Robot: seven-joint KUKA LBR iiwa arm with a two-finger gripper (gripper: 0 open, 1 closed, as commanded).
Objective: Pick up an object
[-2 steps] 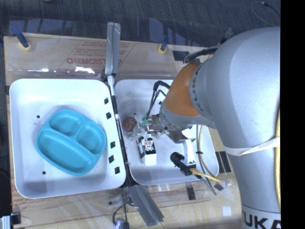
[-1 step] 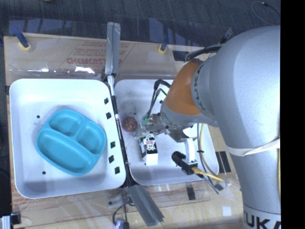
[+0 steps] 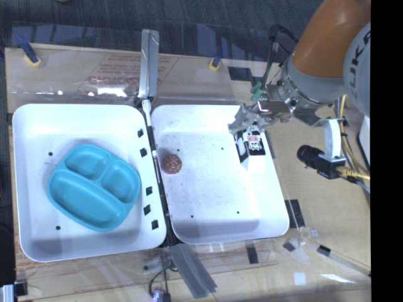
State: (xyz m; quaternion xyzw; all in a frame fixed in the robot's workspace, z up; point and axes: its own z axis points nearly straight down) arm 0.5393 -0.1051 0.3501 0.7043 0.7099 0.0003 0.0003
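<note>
Two-finger gripper [image 3: 247,126] above right white bin [image 3: 264,222], jaw state unclear; small brown ball [image 3: 171,163]; faint red unreadable print on bench [image 3: 101,74].

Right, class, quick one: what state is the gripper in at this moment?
Gripper: over the right bin's far right corner, nothing seen between its fingers; open or closed cannot be told. The ball lies apart from it.

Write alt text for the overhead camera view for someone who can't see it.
A robot arm's claw hangs over the far right edge of the right white bin, which holds a small brown ball near its left wall. The left bin holds a blue divided tray.
</note>
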